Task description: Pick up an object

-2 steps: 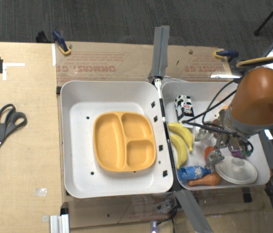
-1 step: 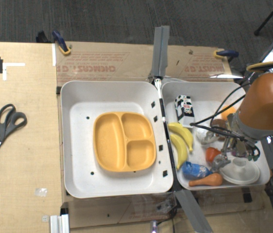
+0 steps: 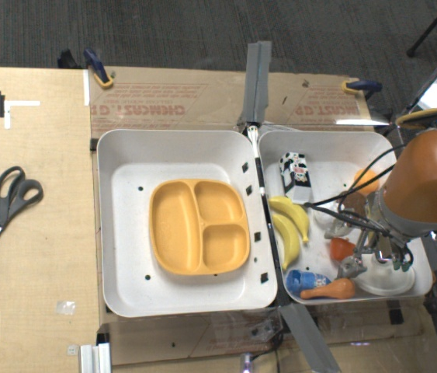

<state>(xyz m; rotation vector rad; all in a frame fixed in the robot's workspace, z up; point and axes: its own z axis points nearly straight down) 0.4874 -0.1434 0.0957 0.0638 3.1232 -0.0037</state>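
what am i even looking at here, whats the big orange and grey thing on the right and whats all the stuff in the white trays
One camera looks down at a slant on a workbench with two shallow white bins. The orange and grey thing is a robot arm reaching in from the right. Its gripper is low over the right bin; nothing is visibly held. That bin holds bananas, a small black-and-white toy, a blue and orange toy and other bits hidden under the arm. The left bin holds a yellow divided plate. Scissors lie on the bench.
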